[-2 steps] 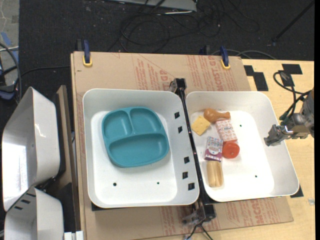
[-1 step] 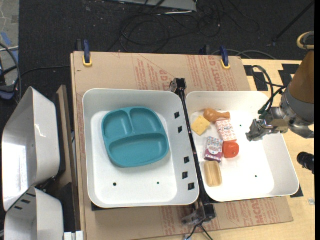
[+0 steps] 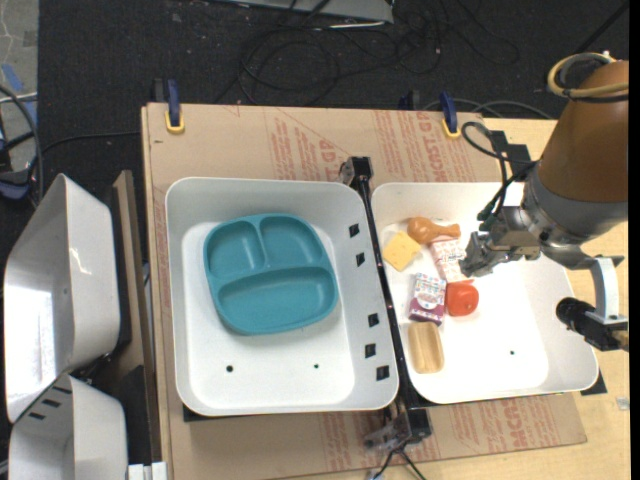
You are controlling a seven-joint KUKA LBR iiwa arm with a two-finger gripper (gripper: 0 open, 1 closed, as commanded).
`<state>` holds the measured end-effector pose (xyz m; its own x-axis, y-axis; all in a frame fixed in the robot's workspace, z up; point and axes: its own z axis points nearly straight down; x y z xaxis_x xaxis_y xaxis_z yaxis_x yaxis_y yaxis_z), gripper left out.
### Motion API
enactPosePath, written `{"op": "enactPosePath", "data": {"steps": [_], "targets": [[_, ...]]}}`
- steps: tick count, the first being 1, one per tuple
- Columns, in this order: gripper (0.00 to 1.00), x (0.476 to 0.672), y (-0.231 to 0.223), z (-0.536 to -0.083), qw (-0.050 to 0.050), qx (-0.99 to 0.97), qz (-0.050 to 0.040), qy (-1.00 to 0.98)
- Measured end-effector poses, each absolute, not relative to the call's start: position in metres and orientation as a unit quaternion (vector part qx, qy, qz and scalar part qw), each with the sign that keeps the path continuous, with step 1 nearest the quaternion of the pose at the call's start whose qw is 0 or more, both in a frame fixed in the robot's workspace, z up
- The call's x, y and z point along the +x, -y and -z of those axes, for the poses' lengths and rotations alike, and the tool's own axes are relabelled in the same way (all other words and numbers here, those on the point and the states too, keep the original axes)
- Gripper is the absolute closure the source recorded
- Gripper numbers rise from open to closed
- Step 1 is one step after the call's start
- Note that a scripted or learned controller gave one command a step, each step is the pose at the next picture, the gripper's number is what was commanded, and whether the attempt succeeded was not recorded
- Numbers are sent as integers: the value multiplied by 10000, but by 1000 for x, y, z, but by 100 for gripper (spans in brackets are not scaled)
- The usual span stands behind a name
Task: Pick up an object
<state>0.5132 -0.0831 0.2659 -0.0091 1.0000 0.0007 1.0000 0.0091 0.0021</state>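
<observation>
In the right bin (image 3: 520, 368) lie several toy food items: a yellow cheese wedge (image 3: 401, 251), an orange-brown drumstick (image 3: 432, 230), a white and red packet (image 3: 449, 260), a purple and white packet (image 3: 428, 299), a red tomato (image 3: 461, 299) and a tan hot dog bun (image 3: 425, 347). My gripper (image 3: 479, 258) hangs low at the right edge of the white and red packet, just above the tomato. Its dark fingers blend together from this angle.
The left bin (image 3: 190, 298) holds a teal divided plate (image 3: 270, 273). The arm's grey and orange body (image 3: 585, 158) covers the right bin's upper right part. White containers (image 3: 55, 298) stand off the bench at the left. Bare bin floor lies right of the tomato.
</observation>
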Motion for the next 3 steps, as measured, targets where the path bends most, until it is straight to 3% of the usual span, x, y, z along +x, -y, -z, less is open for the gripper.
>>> {"op": "enactPosePath", "data": {"steps": [1, 3], "targets": [[100, 526, 34, -256, -5, 7043, -2, -7099], [100, 526, -85, -258, -1, 7039, -7, -7103]]}}
